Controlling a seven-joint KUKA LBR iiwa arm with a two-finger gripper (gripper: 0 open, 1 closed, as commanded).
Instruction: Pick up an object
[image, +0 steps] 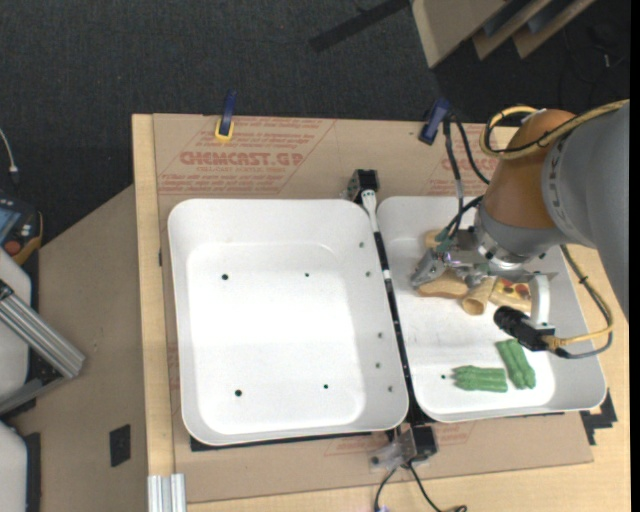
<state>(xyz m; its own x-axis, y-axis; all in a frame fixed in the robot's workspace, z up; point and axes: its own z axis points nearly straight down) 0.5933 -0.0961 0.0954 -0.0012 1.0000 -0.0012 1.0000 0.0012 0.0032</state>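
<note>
The arm reaches in from the right and hangs low over the right bin (575, 395). The gripper (447, 262) sits over the bin's upper-middle area, in a cluster of tan, bread-like pieces (440, 288). Metal finger parts show at the left of the wrist, but whether the jaws are released or clenched cannot be told from this angle, and no item is visibly seated between them.

The tan pieces lie directly under and just to the lower left of the gripper, touching or all but touching it. The longest piece runs roughly left to right across the bin. A flat item with red markings (517, 291) lies just beside them to the right, partly under the wrist.

Two green pieces (480, 379) rest near the bin's front edge, well apart from the gripper; one lies left to right, the other (518, 362) runs at a slant beside it.

The left bin (190, 300) bears no part in this approach.

Judgement: the tan cluster is the nearest candidate. A grasp attempt appears under way, its outcome unconfirmed.
</note>
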